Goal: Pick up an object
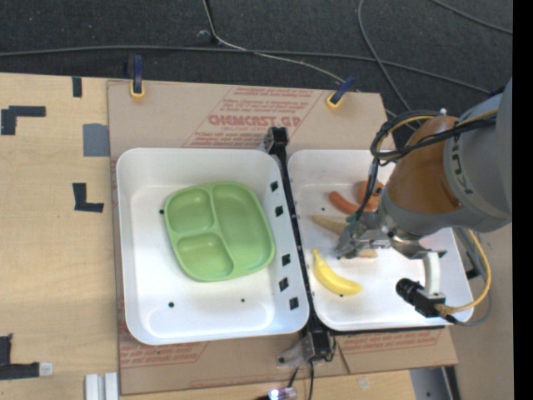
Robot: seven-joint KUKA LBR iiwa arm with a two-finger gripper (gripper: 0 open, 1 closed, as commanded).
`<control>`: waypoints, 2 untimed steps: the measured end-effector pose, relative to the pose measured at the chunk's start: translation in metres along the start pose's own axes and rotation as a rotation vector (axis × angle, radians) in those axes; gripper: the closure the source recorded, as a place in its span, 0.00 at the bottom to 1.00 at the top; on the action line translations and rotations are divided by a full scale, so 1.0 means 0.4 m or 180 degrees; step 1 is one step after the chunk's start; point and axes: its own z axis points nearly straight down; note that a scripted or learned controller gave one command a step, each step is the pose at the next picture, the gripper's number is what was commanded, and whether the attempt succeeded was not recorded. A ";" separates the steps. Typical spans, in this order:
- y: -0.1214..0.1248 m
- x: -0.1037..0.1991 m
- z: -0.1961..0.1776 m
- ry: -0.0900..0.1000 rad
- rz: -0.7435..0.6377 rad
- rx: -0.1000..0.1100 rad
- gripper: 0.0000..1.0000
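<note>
Even, fairly bright overhead light covers the bench. The white bins (141,223) are the brightest areas and look slightly washed out, though no hard glare spots show. Shadows are soft: a faint one under the green tray (218,232), and a darker one beneath the arm (450,173) in the right bin. The dark cloth (250,7) at the top stays dim. Detail is slightly soft throughout, and small items near the gripper (356,242) blur together.

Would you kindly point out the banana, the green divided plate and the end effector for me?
banana (335,278): camera view, middle of its curved body.
green divided plate (219,230): camera view, central ridge between compartments.
end effector (351,244): camera view, between its fingertips.
</note>
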 end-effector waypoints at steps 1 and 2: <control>0.002 -0.015 -0.154 -0.0003 0.0002 -0.0010 1.00; -0.008 -0.023 -0.308 -0.0004 0.0001 -0.0013 1.00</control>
